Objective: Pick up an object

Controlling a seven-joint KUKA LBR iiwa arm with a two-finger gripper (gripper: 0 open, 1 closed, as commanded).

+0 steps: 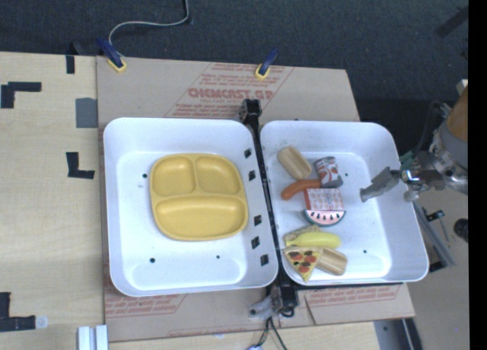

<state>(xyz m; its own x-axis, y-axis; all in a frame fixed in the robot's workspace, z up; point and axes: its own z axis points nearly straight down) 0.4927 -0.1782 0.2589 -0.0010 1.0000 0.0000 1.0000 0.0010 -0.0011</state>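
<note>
The right bin holds several toy foods. A tan bread roll lies at its back left, with a small red-and-white can beside it and a red sausage just in front. A watermelon slice sits in the middle. Toward the front lie a banana, a pizza slice and a tan bread stick. My gripper hangs over the right part of this bin, right of the can and watermelon, apart from them and holding nothing that I can see.
The left bin holds a yellow divided plate. A black divider runs between the bins. Both bins rest on a cardboard sheet held by clamps. The arm's wrist stands past the right bin's rim.
</note>
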